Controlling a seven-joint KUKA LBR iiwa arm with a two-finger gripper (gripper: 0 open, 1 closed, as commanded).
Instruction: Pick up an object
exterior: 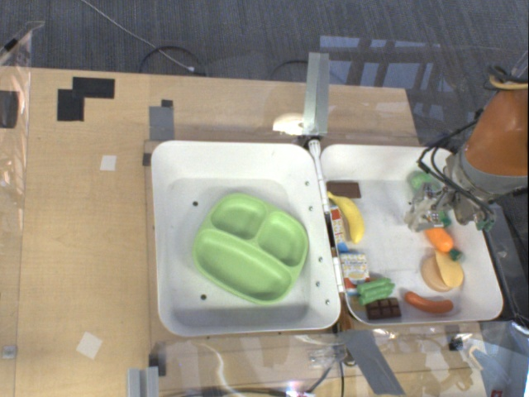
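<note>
1. A pale wooden bench [74, 246] is sitting on grey carpet, and it is carrying two shallow white bins side by side, the left bin [173, 304] and the right bin [488, 304], with a metal post [317, 89] rising at their far edge.
2. Nearest the camera, along the right bin's near edge, a red sausage [427, 303] is lying beside a brown chocolate bar [383, 308] and a green toy piece [374, 289], with a small printed packet [353, 265] just behind them near the divider.
3. A little further in, a tan wedge [440, 271] is resting near the right edge, and a small orange carrot [440, 240] is lying just beyond it.
4. Against the divider, a yellow banana [350, 216] is lying with a dark brown block [345, 190] at its far end.
5. In the left bin, a green divided plate [250, 246] is lying flat in the middle.
6. The gripper [426, 209] is hanging low over the right bin's far right part, just beside the carrot; I cannot tell how its jaws are standing, nor whether they are touching anything.
7. Judging the task: nothing is visibly lifted, every object is lying on the bin floor, so the grasp and the lift are both remaining.
</note>
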